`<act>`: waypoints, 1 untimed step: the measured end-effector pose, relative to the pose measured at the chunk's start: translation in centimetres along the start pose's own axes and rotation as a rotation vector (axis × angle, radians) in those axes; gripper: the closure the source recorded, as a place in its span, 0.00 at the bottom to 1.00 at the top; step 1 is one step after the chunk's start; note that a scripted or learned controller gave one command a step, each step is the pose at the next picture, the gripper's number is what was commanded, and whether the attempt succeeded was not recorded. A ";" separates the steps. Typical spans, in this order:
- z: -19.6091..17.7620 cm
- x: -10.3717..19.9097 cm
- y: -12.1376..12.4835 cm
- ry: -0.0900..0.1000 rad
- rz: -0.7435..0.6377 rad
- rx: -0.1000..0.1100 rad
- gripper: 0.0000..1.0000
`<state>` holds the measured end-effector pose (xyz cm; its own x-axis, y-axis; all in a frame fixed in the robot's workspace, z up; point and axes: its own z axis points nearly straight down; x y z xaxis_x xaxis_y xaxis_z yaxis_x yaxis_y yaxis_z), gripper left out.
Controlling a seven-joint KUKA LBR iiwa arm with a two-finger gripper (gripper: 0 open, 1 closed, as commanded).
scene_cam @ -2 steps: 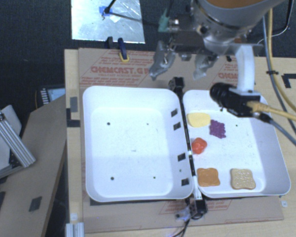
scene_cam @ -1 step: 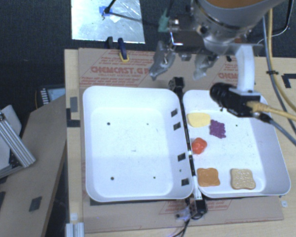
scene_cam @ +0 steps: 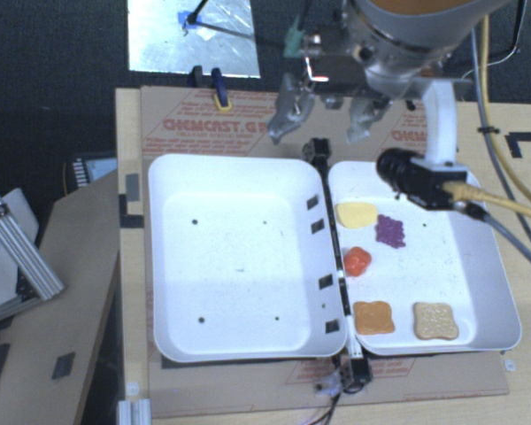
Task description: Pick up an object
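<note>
Even, bright overhead light is cast; the white bins [scene_cam: 239,264] are slightly overexposed, shadows are faint, and detail is softened throughout.

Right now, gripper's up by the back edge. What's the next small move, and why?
Probably shift the gripper toward the right bin and lower it over the yellow piece. It hangs open above the bench behind both bins, holding nothing, and every object lies in the right bin; the yellow one is closest.

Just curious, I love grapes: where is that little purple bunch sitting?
The purple bunch lies in the right bin, between the yellow piece and red piece.
</note>
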<state>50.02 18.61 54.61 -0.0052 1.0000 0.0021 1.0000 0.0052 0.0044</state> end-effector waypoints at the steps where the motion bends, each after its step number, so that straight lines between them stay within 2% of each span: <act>1: 0.0 0.0 0.0 0.000 0.000 0.000 0.00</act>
<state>50.02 18.61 54.61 -0.0052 1.0000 0.0021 1.0000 0.0052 0.0044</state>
